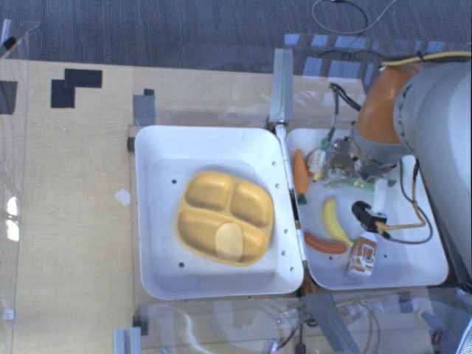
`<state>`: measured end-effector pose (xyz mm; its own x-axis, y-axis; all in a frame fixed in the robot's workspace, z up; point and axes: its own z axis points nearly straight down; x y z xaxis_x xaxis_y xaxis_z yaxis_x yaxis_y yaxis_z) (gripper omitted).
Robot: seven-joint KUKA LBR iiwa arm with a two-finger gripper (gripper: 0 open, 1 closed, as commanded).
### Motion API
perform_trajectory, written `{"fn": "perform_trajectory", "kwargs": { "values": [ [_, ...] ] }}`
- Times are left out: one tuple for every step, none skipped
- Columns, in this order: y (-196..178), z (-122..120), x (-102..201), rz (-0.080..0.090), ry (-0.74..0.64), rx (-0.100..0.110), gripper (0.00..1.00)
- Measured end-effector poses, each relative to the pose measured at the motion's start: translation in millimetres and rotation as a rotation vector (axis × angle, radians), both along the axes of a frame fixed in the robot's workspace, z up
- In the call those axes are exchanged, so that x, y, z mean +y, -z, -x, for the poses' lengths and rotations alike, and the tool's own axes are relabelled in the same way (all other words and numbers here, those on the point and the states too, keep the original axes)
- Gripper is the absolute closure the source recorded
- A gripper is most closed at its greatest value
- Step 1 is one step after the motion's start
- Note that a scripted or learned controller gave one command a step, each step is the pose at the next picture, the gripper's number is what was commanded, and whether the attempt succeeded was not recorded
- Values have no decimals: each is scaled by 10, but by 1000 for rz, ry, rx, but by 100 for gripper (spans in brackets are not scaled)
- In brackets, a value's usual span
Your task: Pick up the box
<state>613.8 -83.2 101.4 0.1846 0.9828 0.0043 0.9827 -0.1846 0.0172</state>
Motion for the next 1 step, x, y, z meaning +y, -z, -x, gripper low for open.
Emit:
{"fn": "perform_trajectory", "kwargs": {
  "values": [
    [111, 344, -268, 9, -407, 3, 100]
  ]
}}
